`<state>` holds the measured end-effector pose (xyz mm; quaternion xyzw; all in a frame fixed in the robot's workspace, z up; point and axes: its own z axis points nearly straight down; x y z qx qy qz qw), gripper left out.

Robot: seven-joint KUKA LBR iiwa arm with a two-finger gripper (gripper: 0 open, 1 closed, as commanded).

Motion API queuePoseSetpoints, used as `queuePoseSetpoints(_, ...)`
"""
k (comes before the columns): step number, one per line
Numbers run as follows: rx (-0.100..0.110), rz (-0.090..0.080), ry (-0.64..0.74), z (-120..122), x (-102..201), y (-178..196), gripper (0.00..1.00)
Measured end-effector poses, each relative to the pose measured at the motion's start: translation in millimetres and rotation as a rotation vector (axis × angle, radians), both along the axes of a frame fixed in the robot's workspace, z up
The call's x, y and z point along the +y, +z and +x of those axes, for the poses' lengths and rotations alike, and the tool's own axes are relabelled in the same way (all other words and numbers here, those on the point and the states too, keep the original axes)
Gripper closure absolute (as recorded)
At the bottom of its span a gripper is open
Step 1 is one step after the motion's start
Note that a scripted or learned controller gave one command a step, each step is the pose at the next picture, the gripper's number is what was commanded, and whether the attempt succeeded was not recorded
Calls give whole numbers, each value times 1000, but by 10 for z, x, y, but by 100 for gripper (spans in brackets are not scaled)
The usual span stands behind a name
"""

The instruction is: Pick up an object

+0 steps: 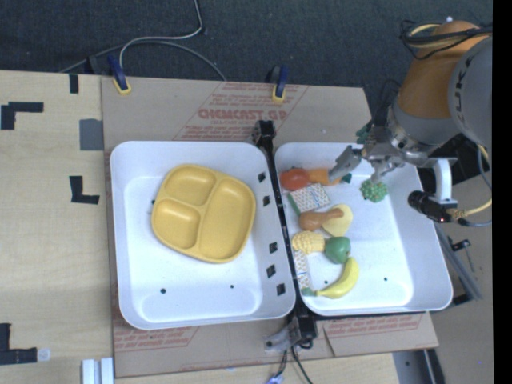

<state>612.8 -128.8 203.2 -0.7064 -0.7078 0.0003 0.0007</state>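
My gripper [365,166] hangs over the back of the right bin [400,286], its fingers spread open with nothing between them. A small green broccoli [373,189] lies just below the right finger, apart from it. Left of the gripper lie a red tomato [293,178] and an orange carrot [319,174], the carrot's tip close to the left finger [346,166]. Further forward in the bin are a patterned cracker [310,196], a drumstick [315,217], a yellow pear [339,218], a corn cob [308,242], a green fruit [338,249] and a banana [342,280].
A yellow divided plate [203,212] lies in the left bin [192,302]. A black divider [276,214] runs between the bins. The right half of the right bin shows bare white floor. Two clamps [279,86] grip the cardboard at the back edge.
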Motion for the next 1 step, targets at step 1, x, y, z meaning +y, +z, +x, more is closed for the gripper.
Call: queuePoseSetpoints(1, -1, -2, -1, 459, 266, -973, 0)
